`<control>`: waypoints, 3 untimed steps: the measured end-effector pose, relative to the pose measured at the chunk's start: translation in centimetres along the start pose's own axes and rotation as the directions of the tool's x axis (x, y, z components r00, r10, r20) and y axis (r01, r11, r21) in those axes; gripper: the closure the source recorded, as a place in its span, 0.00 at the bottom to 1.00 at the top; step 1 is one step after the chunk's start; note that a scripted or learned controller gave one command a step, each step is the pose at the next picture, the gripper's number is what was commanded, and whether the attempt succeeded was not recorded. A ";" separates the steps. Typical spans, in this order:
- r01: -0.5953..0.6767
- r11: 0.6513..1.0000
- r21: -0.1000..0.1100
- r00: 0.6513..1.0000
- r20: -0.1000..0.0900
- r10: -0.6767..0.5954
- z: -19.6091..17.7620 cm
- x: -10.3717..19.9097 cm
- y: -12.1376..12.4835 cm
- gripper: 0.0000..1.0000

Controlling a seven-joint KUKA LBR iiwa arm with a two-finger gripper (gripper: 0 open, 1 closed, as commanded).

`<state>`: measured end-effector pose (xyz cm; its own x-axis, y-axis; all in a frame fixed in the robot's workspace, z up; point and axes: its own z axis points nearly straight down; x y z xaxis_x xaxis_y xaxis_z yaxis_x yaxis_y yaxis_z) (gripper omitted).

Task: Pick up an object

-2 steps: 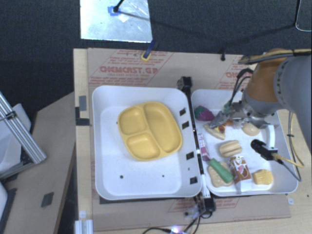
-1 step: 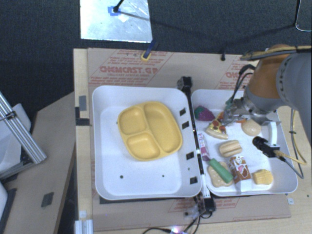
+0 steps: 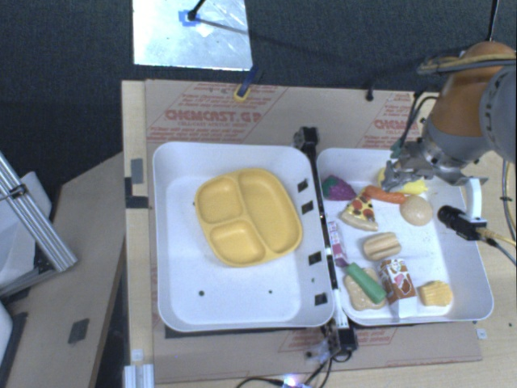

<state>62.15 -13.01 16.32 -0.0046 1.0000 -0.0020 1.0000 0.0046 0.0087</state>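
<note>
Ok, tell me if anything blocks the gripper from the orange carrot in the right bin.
Nothing visible does. The gripper is low at the back of the right bin, right beside the carrot; the yellow piece lies next to it, not between them.

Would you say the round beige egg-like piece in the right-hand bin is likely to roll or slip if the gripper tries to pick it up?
Probably yes. The beige egg-like piece looks smooth and rounded with no flat face, so a nudge would likely roll it, perhaps toward the orange carrot beside it. Its curved sides may squirt out from two fingers. It seems a light, stiff toy.

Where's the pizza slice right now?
The pizza slice lies in the right bin, upper-left part, below the purple grapes and above the hot dog.
</note>
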 end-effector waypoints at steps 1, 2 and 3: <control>0.002 1.000 -0.001 1.000 0.000 -0.002 -6.5 0.1 0.5 1.00; 0.002 1.000 0.005 1.000 -0.001 -0.002 -6.2 0.1 0.6 1.00; 0.003 1.000 0.008 1.000 -0.004 -0.003 -6.0 4.7 -1.9 1.00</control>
<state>60.19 -8.32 22.33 -0.0081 1.0000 0.0017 1.0000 0.0081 0.0005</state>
